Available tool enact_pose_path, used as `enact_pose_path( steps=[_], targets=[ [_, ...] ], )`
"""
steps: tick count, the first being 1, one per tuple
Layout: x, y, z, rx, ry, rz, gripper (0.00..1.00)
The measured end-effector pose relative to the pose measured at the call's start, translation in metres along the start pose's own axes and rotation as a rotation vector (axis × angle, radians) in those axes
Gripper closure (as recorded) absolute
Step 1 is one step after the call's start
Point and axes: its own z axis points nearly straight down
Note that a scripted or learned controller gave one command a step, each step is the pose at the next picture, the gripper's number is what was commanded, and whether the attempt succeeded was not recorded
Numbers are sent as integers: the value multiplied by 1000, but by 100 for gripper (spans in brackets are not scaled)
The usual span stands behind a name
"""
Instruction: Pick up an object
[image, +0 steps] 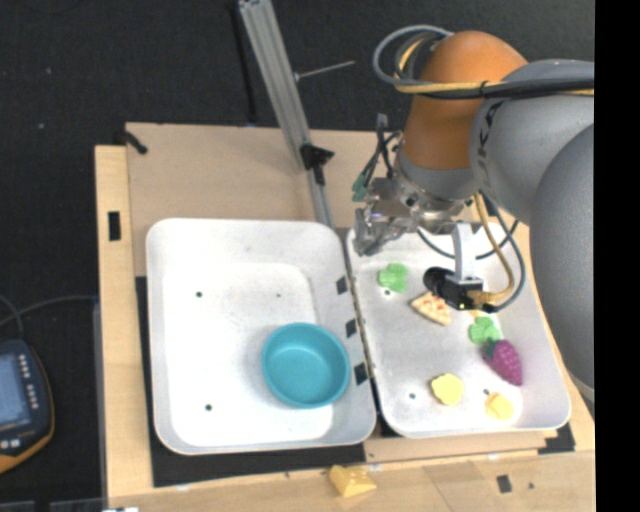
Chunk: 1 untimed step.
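STEP: approach – gripper (372, 232) at 12 o'clock of right bin (400, 400), nothing seen held, grip state cannot be told | TARGET: green piece (394, 277) just below it – next move calls for descent onto it | COUNT: right bin six small items; left bin (200, 260) one blue bowl (304, 364)

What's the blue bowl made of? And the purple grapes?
The blue bowl looks like smooth plastic: one even teal colour with a soft sheen along its rim. The purple grapes look like moulded plastic toy food, bumpy and slightly glossy, though rubber is possible.
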Motion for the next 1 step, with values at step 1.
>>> enact_pose_path(
  steps=[1],
  targets=[
    [45, 12, -6, 2, -2, 3, 100]
  ],
)
